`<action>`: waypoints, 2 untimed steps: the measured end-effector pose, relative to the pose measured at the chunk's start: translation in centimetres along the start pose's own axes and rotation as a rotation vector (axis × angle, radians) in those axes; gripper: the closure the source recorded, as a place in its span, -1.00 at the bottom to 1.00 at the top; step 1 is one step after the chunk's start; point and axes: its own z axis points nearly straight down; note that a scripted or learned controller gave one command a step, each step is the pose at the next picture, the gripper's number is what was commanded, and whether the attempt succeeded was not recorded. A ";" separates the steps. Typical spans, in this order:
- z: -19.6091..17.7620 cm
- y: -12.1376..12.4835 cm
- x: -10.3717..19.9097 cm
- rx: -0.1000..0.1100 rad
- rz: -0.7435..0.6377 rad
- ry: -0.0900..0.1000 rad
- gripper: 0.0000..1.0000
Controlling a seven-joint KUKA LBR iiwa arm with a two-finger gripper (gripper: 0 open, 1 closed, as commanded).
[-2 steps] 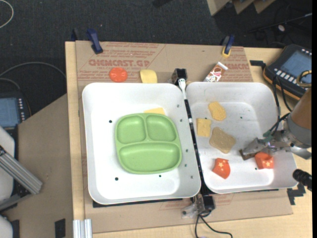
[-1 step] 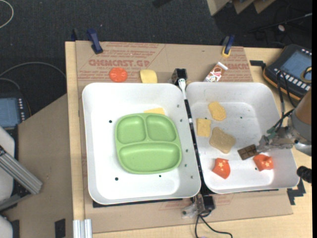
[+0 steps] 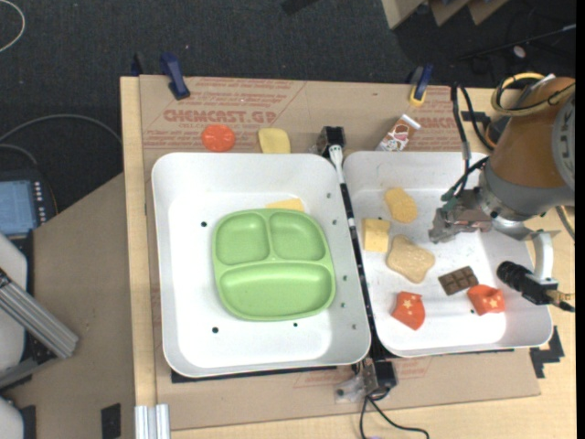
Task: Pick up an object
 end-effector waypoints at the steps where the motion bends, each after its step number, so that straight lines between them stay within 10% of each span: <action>1: 0.1 -0.4 -0.5 0.006 0.009 0.000 -1.00; 2: 4.4 -3.0 -6.8 0.012 0.014 0.002 -1.00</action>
